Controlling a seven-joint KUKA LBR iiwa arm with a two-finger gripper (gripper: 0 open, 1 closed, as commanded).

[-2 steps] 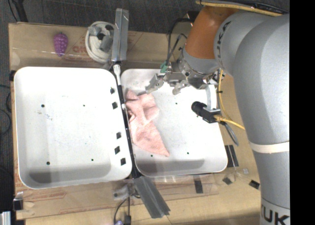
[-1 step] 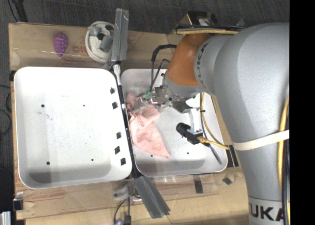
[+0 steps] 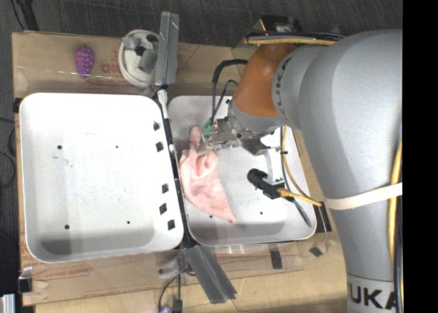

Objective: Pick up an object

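The end effector (image 3: 214, 133) sits low in the right bin (image 3: 295, 228), near that bin's upper left corner, at the top end of the pink cloth (image 3: 205, 185). The metal parts are packed close together against the folds, so I cannot tell how far open it is, nor whether any cloth is caught in it.

The cloth is the only loose thing in this bin and so the likely thing to pick. A small raised tip of it stands just beside the end effector at about 9 o'clock. The main body spreads away at roughly 6 o'clock. Its long axis runs from 11 o'clock to 5 o'clock, along the bin's left wall, with the wider end toward the lower edge.

The coming move turns on that offset. The end effector is over the narrow upper end and not the bulk, so a closing here would probably catch only the tip or a thin fold. Soft fabric may slide out if little of it is taken.

The one arm (image 3: 342, 133) comes in from 3 o'clock. The left bin (image 3: 89, 168) lies at 9 o'clock across the divider. On the worktop (image 3: 48, 44) at 10 o'clock, well apart, are a white round thing (image 3: 139, 58) and a small purple thing (image 3: 84, 60)
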